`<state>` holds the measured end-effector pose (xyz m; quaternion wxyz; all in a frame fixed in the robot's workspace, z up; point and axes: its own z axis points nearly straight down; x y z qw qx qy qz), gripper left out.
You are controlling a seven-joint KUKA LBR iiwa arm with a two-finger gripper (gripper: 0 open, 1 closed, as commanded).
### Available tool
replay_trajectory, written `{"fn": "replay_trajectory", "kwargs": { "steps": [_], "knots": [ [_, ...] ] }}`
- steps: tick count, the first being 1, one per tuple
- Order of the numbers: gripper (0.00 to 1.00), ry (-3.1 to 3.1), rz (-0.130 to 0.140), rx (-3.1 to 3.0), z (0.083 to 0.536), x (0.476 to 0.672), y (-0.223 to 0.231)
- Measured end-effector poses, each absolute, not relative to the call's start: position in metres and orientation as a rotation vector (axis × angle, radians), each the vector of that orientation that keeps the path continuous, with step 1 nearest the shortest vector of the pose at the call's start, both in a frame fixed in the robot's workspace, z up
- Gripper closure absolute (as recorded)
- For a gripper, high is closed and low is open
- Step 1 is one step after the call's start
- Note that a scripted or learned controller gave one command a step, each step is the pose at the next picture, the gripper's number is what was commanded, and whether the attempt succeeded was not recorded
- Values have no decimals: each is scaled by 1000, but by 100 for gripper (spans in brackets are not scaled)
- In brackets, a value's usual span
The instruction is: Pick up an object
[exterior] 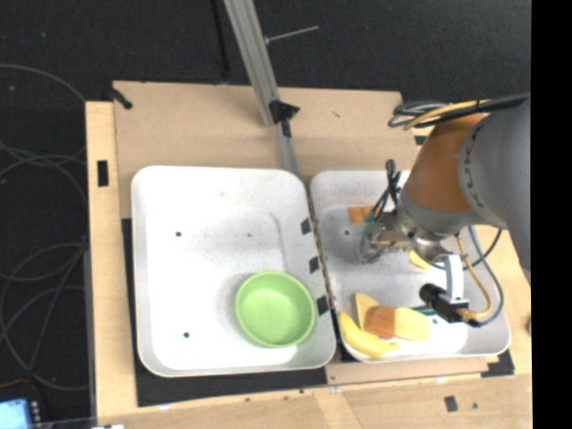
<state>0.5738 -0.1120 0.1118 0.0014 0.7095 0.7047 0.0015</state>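
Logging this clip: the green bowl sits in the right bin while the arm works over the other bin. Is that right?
Not quite. The camera view shows the green bowl in the left bin, near its front right corner. The arm works over the other bin, the right one.

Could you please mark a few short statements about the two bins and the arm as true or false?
1. The green bowl sits in the left bin. True.
2. The pincer hangs over the left bin. False: it is over the right bin.
3. Yellow items lie at the right bin's near edge. True.
4. The green bowl is tipped on its side. False: it stands upright, opening upward.
5. The arm has an orange band. True.
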Motion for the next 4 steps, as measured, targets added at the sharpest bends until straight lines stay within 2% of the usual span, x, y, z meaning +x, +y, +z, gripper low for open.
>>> {"fn": "replay_trajectory", "kwargs": {
  "steps": [2, 3, 4],
  "knots": [
    [100, 2218, 7, 2218, 199, 577, -119],
    [100, 2223, 2, 2215, 260, 576, -117],
    [100, 2223, 0, 2218, 248, 576, -68]
  ]
}}
